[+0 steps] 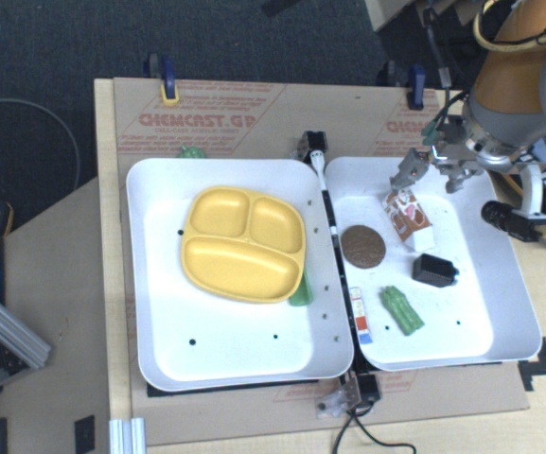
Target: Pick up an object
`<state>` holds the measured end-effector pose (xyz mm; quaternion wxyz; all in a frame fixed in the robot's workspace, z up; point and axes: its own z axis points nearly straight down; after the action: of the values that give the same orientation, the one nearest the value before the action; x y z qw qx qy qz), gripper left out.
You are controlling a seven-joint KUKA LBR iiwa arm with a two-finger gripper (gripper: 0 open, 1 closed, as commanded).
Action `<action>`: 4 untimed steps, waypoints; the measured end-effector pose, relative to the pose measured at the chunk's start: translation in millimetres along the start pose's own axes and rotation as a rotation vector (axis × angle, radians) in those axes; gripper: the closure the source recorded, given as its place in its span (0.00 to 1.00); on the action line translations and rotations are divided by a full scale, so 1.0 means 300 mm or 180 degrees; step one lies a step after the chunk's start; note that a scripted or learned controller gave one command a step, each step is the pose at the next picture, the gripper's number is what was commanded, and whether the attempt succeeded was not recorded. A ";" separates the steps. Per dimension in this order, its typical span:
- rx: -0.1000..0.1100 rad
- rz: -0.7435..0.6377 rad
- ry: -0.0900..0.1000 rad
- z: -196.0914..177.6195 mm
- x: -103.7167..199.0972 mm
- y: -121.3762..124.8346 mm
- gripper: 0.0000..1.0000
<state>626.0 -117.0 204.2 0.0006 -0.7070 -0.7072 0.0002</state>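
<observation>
Camera view, looking down at a slant: two shallow white bins side by side on a brown board. Left bin (pixel 159 253) carries a yellow divided plate (pixel 244 244) lying flat near its middle; a green piece (pixel 300 291) pokes out from under the plate's right edge, mostly hidden. Right bin (pixel 500 301) carries the loose candidates: a red-brown and white packet (pixel 407 216) toward the upper middle, a brown disc (pixel 362 246) just beside the dividing wall, a small black block (pixel 434 270), a green ridged object (pixel 401 309) below it, and a narrow white-and-red stick (pixel 359 313) lying along the bin's left wall. All lie apart from one another, which leaves room around each for fingers. Arm enters from the right; gripper (pixel 431 165) hangs over the upper part of the right bin, fingers spread, nothing between them. The nearer finger tip sits just above the packet's top end, so the packet reads as the likely target, though contact cannot be confirmed from this angle. Judgement: approach stage, grasp not yet made. The packet is thin and tilted against the bin floor; closing on it calls for a low descent, and the fingers could slide off or nudge it toward the disc.
</observation>
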 end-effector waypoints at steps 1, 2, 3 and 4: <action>-0.0066 -0.0002 -0.0018 0.319 -0.006 -0.072 0.00; -0.0082 0.0004 -0.0040 0.283 -0.015 -0.070 1.00; -0.0022 -0.0018 0.0001 0.051 0.222 -0.043 1.00; -0.0068 -0.0007 -0.0022 0.318 -0.088 0.002 1.00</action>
<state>626.7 -143.3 108.8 -0.0094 -0.7062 -0.7080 -0.0049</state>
